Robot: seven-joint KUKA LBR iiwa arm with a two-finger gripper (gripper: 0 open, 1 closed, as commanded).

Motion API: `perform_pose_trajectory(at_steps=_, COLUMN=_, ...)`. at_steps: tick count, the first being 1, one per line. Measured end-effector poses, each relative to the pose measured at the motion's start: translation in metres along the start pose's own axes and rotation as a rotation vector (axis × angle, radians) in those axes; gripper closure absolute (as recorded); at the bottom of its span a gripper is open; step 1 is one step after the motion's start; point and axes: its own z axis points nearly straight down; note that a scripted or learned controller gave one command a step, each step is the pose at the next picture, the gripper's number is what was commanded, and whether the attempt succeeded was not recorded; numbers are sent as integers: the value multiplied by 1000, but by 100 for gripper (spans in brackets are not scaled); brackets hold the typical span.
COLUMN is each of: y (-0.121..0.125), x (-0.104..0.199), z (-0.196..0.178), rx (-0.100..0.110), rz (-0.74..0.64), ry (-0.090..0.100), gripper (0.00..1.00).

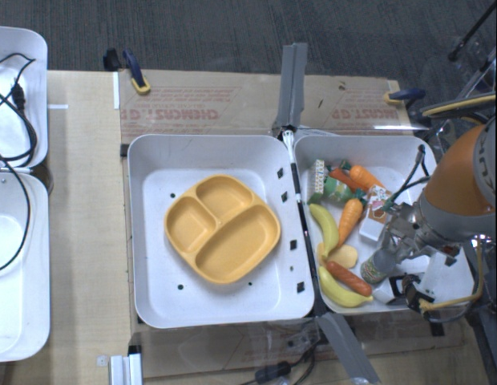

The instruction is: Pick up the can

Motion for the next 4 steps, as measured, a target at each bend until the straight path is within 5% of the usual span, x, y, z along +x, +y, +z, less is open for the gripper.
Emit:
perform_pose_trajectory(at_steps=1, y=0, x=0, z=0, rx=0, rz=0, ry=0, gripper=0)
perform_pose_trajectory(at_steps=2, y=0, x=-1, z=-5, rx=6, rz=1, ry=-2, gripper=100)
perform_pose_trajectory(at_steps=3, y=0, x=-1, z=-5, rx=6, rz=1, ry=-2, gripper=0)
perform_pose_trajectory(at_steps=4, y=0, x=-1, z=-10, rx=11, rz=1, ry=-4, gripper=100)
